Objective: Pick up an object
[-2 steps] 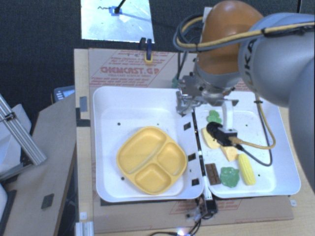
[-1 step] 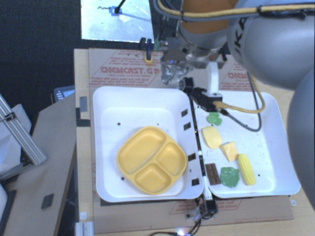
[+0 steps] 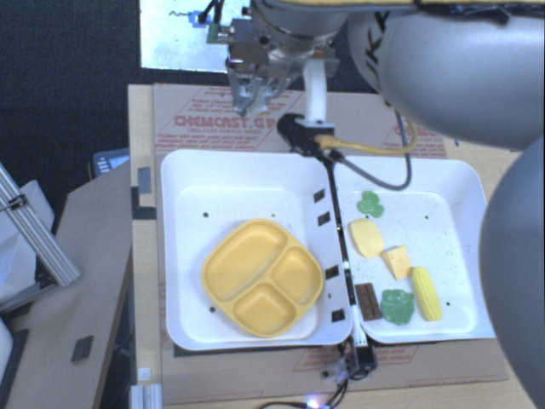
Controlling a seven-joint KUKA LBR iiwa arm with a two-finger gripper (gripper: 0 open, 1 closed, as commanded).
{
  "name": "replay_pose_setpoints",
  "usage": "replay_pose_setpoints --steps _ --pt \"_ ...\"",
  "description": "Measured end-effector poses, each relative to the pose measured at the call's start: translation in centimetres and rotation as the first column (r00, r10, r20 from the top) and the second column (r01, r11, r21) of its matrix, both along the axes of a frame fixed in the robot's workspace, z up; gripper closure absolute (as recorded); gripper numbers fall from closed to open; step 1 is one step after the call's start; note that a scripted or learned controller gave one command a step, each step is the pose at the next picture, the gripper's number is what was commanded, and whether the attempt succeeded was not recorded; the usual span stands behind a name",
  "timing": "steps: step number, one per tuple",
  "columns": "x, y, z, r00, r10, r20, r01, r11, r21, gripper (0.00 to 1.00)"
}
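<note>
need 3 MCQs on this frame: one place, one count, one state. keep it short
1. Where does the yellow divided tray lie?
A. In the left bin
B. In the right bin
C. On the cardboard beyond the bins

2. How many compartments does the tray have?
A. Two
B. Three
C. Five

3. Where is the gripper?
A. Down in the right bin on the corn cob
B. Touching the tray
C. Up over the cardboard beyond the left bin's far rim

Key:
1. A: the tray sits on the floor of the left bin, while the right bin holds the small toy foods.
2. B: two ridges split it into one long section and two smaller ones.
3. C: it hangs above the printed cardboard, apart from the corn cob and the tray.
</note>
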State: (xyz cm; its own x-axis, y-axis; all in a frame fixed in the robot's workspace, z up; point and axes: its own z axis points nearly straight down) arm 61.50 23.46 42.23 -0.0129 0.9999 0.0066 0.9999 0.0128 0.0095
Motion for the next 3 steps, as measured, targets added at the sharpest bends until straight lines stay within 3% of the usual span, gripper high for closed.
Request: replay_pose_setpoints --steps 1,2,3 --pt "-5.7 0.0 -7.3 1.000 -0.006 -0.017 0.006 1.000 -0.008 1.00" --pt "-6.6 0.0 5.0 1.000 -0.006 0.003 0.006 1.000 0.000 1.00" --pt "-11.9 0.0 -4.7 1.000 -0.005 -0.019 0.005 1.000 -0.010 1.00"
